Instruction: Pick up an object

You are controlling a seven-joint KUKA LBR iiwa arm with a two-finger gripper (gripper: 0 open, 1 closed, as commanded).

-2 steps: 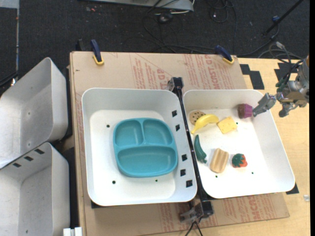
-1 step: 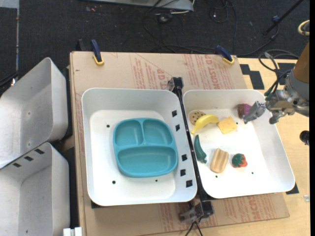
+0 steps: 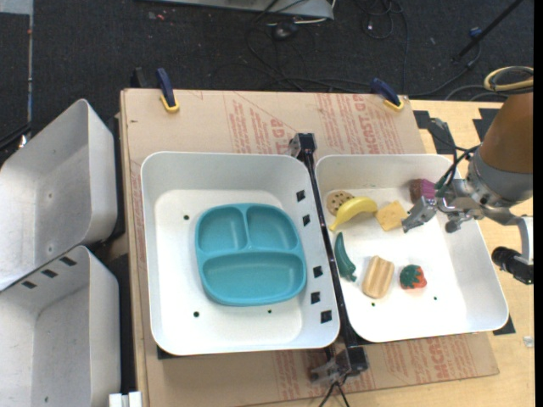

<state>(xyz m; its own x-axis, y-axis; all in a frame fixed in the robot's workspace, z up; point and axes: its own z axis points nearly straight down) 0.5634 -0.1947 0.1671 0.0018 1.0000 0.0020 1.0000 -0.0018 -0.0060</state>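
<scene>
Camera view is showing the right bin (image 3: 475,312), smooth white plastic, holding small toy foods: a curved yellow banana (image 3: 354,210), a blocky yellow cheese wedge (image 3: 391,216), a round tan cookie (image 3: 338,200), a slim green pepper (image 3: 344,258), a tan bread roll (image 3: 378,276), a red strawberry-like piece (image 3: 413,276) and a purple item (image 3: 422,189) near the rear wall. Hovering just right of the cheese wedge is the gripper (image 3: 433,210), its metal fingers spreading apart and pinching nothing. In the left bin (image 3: 170,312) a glossy teal divided plate (image 3: 251,253) is lying flat. Both bins are resting on a brown cardboard sheet (image 3: 229,117).
</scene>
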